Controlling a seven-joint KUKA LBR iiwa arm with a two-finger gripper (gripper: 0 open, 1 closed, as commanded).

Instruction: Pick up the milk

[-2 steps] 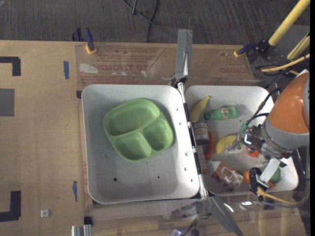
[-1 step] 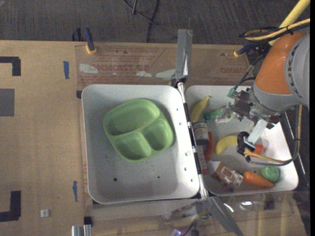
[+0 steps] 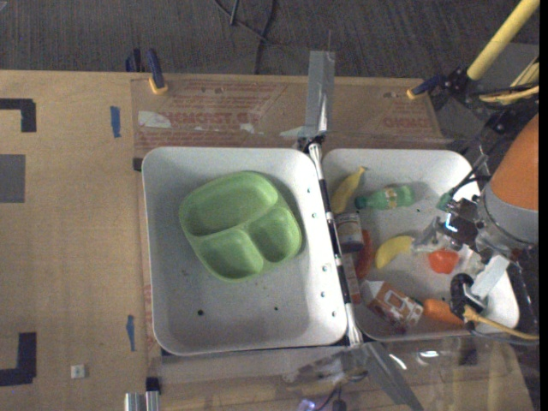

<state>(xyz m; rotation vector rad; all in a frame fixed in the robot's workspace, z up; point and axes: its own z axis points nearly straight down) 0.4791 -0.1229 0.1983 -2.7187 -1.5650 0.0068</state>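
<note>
Lying left of the hand [image 3: 458,234], the milk [image 3: 396,306] nears the bin's front edge.

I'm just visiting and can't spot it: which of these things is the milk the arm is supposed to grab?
Look at the right bin, the one crowded with toy food. Go to its near edge, where the milk carton lies on its side by the middle divider, left of the carrot. It is the one boxy thing there, white and brown with print, while its neighbours are rounded fruit, vegetables and bottles.
</note>
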